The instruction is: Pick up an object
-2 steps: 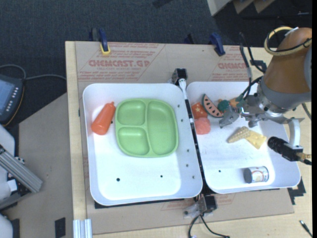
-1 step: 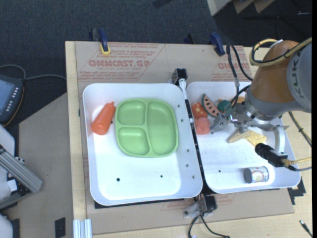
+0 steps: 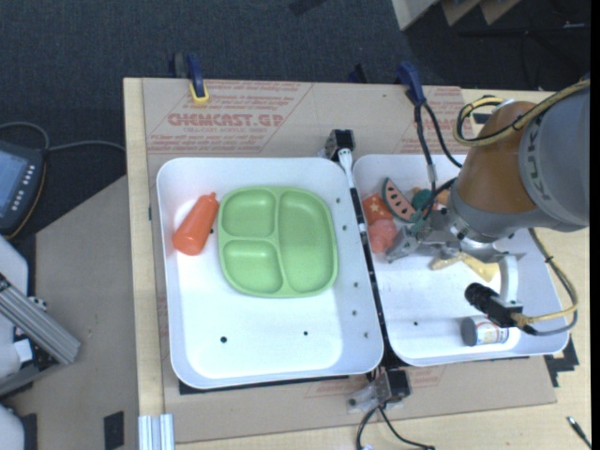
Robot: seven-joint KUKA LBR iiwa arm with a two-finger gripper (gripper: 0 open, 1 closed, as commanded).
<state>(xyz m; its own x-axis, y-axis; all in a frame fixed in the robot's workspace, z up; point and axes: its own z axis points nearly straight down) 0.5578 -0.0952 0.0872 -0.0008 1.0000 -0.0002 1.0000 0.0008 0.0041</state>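
My gripper [image 3: 419,244] is low over the left part of the right bin [image 3: 441,345], under the grey arm with its orange band. Just left of it lie a pink-red toy [image 3: 381,235] and an orange-red piece [image 3: 375,206]. A watermelon slice [image 3: 396,200] lies beside them, toward the back. A yellow piece [image 3: 480,268] peeks out from under the wrist on the right. Near the bin's front right corner lies a small bottle [image 3: 485,332]. In the left bin [image 3: 262,345] there are an orange carrot [image 3: 195,223] and a green divided plate [image 3: 278,240].
A ridge with a row of bolts [image 3: 364,251] separates the two bins. Cables [image 3: 427,129] run from the blue clamp at the back into the right bin area. A black cable end [image 3: 489,304] hangs by the bottle.
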